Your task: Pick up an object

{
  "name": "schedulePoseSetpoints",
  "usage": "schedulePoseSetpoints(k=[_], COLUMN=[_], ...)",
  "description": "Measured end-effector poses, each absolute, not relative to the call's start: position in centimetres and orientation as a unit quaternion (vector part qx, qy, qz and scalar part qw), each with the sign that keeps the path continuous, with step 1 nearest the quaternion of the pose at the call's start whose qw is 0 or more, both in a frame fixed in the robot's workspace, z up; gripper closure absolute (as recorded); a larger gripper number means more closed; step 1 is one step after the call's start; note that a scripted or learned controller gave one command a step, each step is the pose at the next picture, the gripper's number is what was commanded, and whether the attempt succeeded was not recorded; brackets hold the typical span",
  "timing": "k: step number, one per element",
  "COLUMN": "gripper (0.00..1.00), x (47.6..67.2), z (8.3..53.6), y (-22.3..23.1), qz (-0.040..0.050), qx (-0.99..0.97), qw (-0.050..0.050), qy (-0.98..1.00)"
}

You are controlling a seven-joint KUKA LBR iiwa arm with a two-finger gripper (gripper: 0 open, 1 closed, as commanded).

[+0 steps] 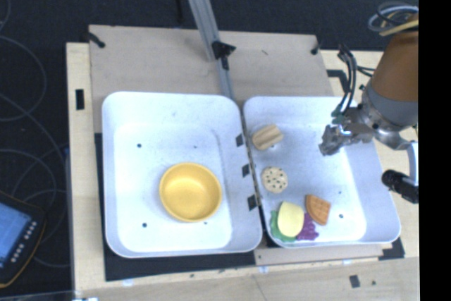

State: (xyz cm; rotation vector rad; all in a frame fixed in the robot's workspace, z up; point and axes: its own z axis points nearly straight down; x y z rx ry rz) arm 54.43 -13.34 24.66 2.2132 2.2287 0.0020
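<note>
Bench (176, 60); arm (398, 81) cut off right; fingers (330, 144) indistinct above right bin (352, 222).

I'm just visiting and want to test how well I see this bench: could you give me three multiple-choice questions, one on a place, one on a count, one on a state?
1. Where is the yellow bowl?
A. left bin
B. right bin
C. on the bench outside the bins

2. How many things lie in the right bin?
A. two
B. four
C. six

3. Where is the gripper?
A. above the right bin
B. inside the bowl
C. above the left bin

Answers: 1 A, the bowl sits in the left bin. 2 B, a bread roll, a cookie, a yellow-green piece and an orange piece. 3 A, it hangs over bare floor, apart from all four.
</note>
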Motion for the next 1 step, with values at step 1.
schedulePoseSetpoints(k=[1], gripper=[1.00], x=[55.14], z=[23.58], y=[-7.92], qz=[0.0006], qx=[0.705], qw=[0.000], qy=[0.710])
